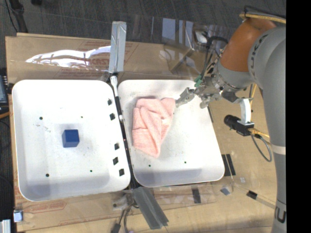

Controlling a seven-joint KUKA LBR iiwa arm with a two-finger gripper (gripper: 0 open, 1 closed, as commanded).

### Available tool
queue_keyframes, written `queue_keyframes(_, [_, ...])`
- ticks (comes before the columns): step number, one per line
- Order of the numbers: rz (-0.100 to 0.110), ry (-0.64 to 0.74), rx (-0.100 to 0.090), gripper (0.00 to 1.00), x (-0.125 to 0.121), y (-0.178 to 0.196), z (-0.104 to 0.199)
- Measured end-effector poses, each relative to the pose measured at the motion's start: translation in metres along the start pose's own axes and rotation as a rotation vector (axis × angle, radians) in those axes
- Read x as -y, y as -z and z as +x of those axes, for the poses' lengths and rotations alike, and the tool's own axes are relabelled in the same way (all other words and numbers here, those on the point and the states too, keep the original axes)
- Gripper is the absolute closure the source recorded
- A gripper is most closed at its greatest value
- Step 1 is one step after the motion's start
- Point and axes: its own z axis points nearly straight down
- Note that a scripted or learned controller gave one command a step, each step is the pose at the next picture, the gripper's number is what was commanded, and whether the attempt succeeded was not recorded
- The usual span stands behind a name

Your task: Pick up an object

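Camera view from above: a folded pink cloth [151, 125] lies in the right bin [204, 159], and a small blue cube [71, 138] sits well apart in the left bin [29, 130]. The gripper [183, 97] hangs at the cloth's upper right corner, close to or touching it; I cannot tell its state. Nothing appears lifted, so the pick seems not yet done.

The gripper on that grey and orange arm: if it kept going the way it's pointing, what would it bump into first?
Most likely the pink cloth. The gripper points leftward at the cloth's upper right corner in the right bin. Its height above the cloth is hard to judge from this slanted view.
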Motion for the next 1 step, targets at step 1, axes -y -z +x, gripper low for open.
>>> queue_keyframes(1, [-0.007, 0.184, 0.002, 0.00, -0.0538, -0.1123, 0.0288])
